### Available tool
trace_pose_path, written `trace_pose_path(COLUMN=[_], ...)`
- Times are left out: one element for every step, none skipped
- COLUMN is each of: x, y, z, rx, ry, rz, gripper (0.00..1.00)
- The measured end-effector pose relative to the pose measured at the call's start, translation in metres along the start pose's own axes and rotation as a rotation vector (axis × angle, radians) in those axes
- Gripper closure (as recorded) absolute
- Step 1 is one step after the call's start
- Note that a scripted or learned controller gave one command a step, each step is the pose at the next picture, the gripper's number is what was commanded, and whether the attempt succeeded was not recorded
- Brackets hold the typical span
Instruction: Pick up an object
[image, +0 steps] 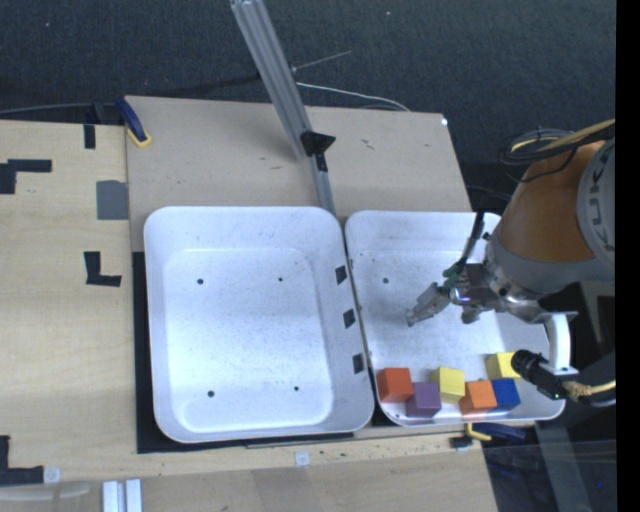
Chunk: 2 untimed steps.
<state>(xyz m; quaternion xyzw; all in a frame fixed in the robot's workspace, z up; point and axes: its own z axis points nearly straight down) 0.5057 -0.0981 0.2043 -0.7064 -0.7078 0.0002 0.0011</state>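
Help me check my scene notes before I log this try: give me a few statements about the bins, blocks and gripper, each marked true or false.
1. The blocks lie in the right bin. True.
2. The gripper holds the purple block. False: it hangs above the bin floor, apart from the blocks, with nothing visible between its fingers.
3. Blocks are piled in the left bin. False: the blocks sit along the right bin's near edge.
4. An orange block sits beside the purple block. True.
5. The yellow block is at the right bin's far edge. False: it is near the front edge.

tan bench, perhaps dark carpet
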Motion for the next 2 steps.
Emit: trace_pose_path(x=[0.084,0.13], y=[-0.011,-0.01], z=[0.014,0.013], rx=[0.003,0.002], ry=[0.002,0.001], rz=[-0.006,-0.005], gripper=[0.0,0.0])
